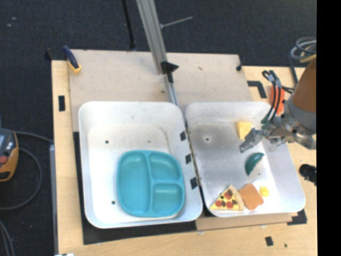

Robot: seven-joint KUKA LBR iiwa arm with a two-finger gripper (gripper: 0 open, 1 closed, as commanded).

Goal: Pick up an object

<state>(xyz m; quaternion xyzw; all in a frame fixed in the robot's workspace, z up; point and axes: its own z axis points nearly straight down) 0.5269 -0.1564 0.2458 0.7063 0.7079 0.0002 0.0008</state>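
Note:
My gripper (249,141) hangs over the right bin (213,159), reaching in from the right. It sits between a yellow cheese wedge (243,128) just above-left of it and a dark green piece (253,162) just below it. Nothing shows as held. Along the bin's front edge lie a pizza slice (226,199), an orange-brown bread piece (250,196) and a small yellow piece (263,191).
The left bin (106,127) holds a teal divided plate (151,183) at its front. A metal post (154,36) rises from the bench behind the bins. Cables and an orange clip (274,97) sit at the back right beside the arm.

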